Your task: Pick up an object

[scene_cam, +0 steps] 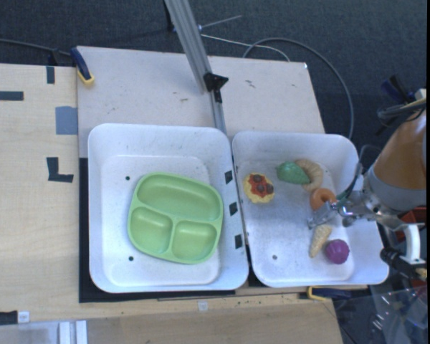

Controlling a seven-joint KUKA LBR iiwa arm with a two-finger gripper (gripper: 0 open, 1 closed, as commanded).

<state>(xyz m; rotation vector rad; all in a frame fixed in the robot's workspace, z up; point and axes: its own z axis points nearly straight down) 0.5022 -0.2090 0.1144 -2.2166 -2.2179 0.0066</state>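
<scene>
My gripper [324, 213] is low in the right bin [294, 143], near its right side, reaching in from the right. It looks open, with nothing between its fingers. An orange toy [320, 196] lies just above it, touching or nearly touching the upper finger. A tan cone [319, 240] and a purple ball [336, 251] lie just below it. Further left and up are a green toy [292, 173], a tan croissant-shaped piece [313, 168] and a yellow piece with red topping [259, 188].
The left bin [100, 192] holds a green divided plate [175, 217]. A metal pole [193, 41] slants down to the ridge between the bins. Cables run over the dark floor behind the bench.
</scene>
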